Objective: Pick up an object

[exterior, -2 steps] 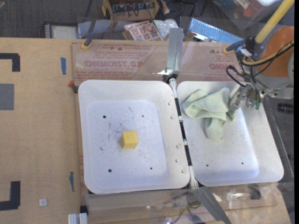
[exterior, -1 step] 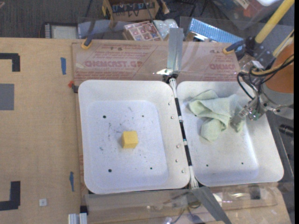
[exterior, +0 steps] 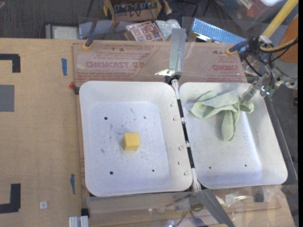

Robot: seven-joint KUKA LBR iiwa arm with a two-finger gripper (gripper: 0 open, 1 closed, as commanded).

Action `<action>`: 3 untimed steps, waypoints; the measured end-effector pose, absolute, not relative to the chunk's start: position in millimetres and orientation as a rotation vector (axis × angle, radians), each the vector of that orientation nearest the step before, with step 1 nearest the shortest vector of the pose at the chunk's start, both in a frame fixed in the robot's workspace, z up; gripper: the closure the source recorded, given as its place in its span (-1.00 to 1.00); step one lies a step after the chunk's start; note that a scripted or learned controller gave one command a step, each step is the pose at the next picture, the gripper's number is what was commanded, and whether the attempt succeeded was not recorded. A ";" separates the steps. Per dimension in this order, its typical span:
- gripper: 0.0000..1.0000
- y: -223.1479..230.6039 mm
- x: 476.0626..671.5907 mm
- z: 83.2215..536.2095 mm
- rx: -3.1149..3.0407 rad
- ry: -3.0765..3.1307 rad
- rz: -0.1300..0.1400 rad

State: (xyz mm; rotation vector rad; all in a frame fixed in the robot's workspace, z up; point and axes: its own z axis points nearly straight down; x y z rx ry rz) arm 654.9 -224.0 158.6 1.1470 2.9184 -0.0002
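Green cloth (exterior: 222, 110) in right bin (exterior: 265, 169), gripper (exterior: 249, 94) at its upper edge, seemingly clamped on it.

Bench top (exterior: 38, 126): pale wood board bearing black corner marks and blue tape strips. A clear plastic sheet (exterior: 118, 63) with red lettering lies along its far edge. Behind, dark grey carpeted floor (exterior: 47, 6) carries cardboard boxes (exterior: 130, 4) and loose cables. Lighting even.

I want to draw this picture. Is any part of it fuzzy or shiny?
In the camera view the gripper at the green cloth looks smeared and fuzzy; the yellow block is sharp, with a faint shadow beside it; the left bin shines softly, and glare washes the clear sheet behind the bins.
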 end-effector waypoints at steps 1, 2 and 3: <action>1.00 -223.9 636.8 126.5 1.587 2.711 0.000; -1.00 -223.8 636.9 126.6 1.587 2.711 0.000; -1.00 -178.8 550.8 90.2 1.666 2.651 0.006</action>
